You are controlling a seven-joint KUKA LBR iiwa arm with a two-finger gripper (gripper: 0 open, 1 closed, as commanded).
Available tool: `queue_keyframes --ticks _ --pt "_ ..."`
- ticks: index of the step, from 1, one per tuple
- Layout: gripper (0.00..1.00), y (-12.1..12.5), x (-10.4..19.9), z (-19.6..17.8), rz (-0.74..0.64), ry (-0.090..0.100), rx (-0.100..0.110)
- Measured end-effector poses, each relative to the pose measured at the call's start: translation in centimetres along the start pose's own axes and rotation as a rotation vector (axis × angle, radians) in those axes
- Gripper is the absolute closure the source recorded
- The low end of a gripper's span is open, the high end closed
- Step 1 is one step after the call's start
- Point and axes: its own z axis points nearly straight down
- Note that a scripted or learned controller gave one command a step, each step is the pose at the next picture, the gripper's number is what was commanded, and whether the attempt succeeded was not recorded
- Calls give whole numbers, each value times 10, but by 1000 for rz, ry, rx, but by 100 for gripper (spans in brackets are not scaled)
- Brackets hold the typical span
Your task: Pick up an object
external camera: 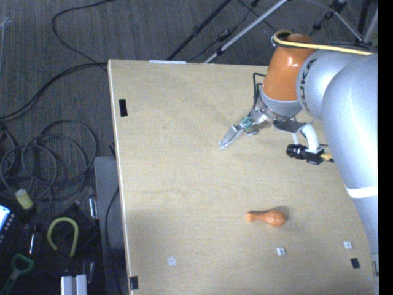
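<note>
Fingers on our gripper (pixel 228 140) taper to one narrow tip, nothing between them, hovering over bare bench (pixel 172 183). Our target, an orange pear-shaped object (pixel 268 217), lies well apart, nearer the front edge. Nothing stands between; small black markers (pixel 123 107) sit at the edges.

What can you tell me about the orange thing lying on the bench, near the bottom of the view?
The orange thing is small and shaped like a pear or a gourd: a rounded bulb at the view's right that tapers to a thin neck pointing left. It looks smooth and plain orange; its material cannot be told. It lies on its side on the tan bench top, casting a faint shadow, with nothing else touching it. The end effector is well above it in the view, apart from it.
</note>
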Motion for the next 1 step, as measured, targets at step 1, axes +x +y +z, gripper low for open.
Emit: queue_keyframes --ticks 1 --pt "100 1 1 -9 0 1 -2"
